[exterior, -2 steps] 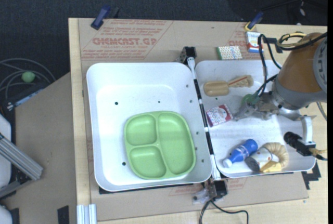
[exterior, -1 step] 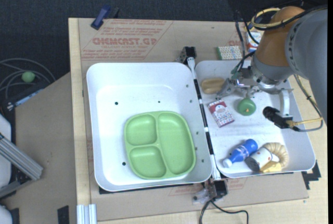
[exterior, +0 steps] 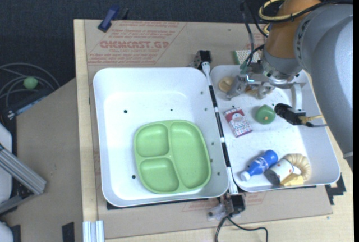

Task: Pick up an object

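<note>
Bench board (exterior: pixel 134 39) reads "CHEMCAST" — hand (exterior: pixel 249 85) over right bin (exterior: pixel 322 148) — grip state unclear

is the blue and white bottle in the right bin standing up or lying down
Lying down. The blue and white bottle rests on its side on the floor of the right bin, long axis slanted, beside a tan ring.
</note>
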You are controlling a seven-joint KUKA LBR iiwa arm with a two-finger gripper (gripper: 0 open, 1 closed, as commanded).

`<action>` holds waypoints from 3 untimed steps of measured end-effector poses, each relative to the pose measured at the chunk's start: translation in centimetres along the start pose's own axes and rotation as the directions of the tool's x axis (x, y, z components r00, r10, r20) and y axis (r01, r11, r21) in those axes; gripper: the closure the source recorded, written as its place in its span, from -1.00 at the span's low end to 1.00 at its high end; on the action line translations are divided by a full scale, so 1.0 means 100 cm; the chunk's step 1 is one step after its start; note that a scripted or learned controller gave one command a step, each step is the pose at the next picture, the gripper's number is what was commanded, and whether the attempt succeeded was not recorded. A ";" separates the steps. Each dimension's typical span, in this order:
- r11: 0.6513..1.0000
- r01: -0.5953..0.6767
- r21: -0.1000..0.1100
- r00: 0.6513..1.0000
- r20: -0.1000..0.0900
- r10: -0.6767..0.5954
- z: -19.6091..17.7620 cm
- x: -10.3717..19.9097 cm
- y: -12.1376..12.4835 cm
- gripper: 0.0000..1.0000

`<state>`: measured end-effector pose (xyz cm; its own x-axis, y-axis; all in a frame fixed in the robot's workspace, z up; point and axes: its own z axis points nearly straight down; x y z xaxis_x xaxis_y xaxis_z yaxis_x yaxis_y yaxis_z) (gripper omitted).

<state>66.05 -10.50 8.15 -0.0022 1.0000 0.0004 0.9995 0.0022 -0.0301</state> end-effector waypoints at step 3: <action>1.000 -0.003 -0.028 1.000 0.000 0.003 0.000 0.001 -0.101 -1.00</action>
<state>56.00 -10.41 8.44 0.0004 1.0000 0.0007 1.0000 -0.0004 -0.0020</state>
